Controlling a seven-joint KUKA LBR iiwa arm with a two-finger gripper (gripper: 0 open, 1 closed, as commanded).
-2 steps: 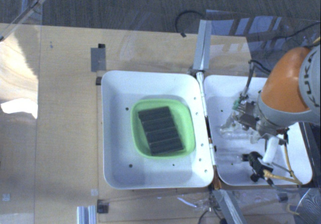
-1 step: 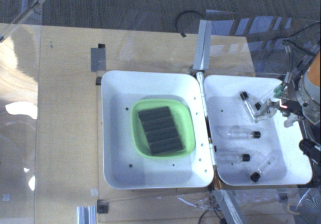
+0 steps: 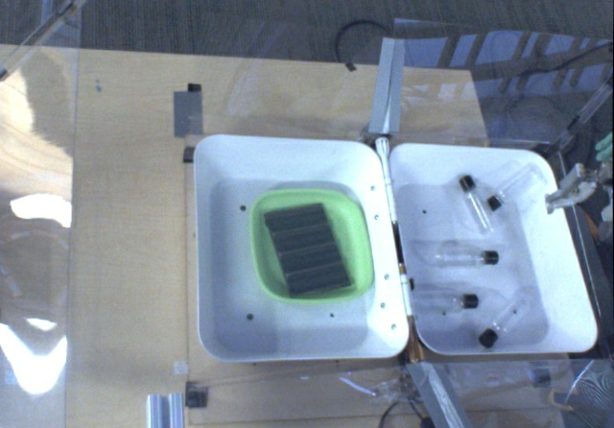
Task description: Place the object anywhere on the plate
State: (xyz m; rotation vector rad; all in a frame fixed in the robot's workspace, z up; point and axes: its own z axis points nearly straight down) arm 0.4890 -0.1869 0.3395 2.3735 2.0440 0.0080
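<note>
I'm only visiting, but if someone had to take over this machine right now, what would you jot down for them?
Gripper: at the right bin's right edge, nothing seen held; open or shut is unclear.
Plate: green, in the left bin, with a dark ridged block lying on it.
Objects: five clear vials with black caps lie loose in the right bin, for instance one near the top and one near the bottom.
Done: no vial is on the plate.
Left: pick up a vial, carry it to the left bin, set it on the plate.
</note>
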